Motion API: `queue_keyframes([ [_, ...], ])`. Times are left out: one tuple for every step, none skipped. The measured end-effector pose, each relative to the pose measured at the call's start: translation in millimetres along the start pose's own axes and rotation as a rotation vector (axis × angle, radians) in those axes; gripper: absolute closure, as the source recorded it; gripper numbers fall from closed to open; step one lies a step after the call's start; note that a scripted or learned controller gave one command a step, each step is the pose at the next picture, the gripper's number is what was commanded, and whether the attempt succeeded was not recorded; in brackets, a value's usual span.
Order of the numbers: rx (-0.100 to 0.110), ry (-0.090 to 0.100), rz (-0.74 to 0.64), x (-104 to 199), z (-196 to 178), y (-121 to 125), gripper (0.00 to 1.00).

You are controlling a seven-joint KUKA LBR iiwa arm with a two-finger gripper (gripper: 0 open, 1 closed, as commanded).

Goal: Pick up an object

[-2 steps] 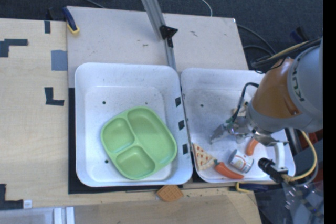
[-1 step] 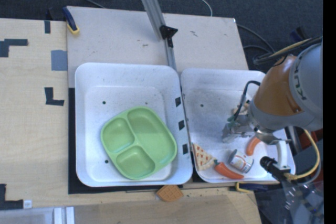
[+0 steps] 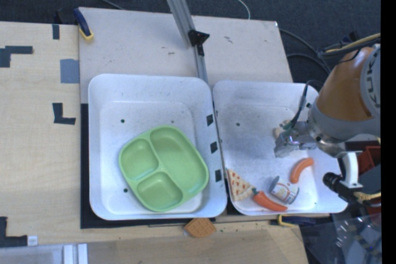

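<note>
You'll find the sausage (image 3: 301, 169) in the right bin (image 3: 260, 102), near its right wall, with the can (image 3: 283, 190), carrot (image 3: 268, 200) and waffle (image 3: 239, 183) nearby. The gripper (image 3: 286, 146) hovers just above-left; its opening you cannot tell.

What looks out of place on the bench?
One small tan waffle-like piece lies outside both bins, on the bench just past the left bin near edge. The other small items, including the orange sausage and the carrot, sit inside the right bin.

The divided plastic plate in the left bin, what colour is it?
Light green, seen clearly in the camera view.
</note>
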State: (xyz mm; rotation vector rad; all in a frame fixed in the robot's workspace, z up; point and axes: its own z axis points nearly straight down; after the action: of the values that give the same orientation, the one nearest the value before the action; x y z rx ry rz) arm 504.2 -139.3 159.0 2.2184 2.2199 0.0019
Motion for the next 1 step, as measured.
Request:
queue_keyframes([
  [0.000, 0.001, -0.001, 7.1, -56.1, -5.4, 1.00],
])
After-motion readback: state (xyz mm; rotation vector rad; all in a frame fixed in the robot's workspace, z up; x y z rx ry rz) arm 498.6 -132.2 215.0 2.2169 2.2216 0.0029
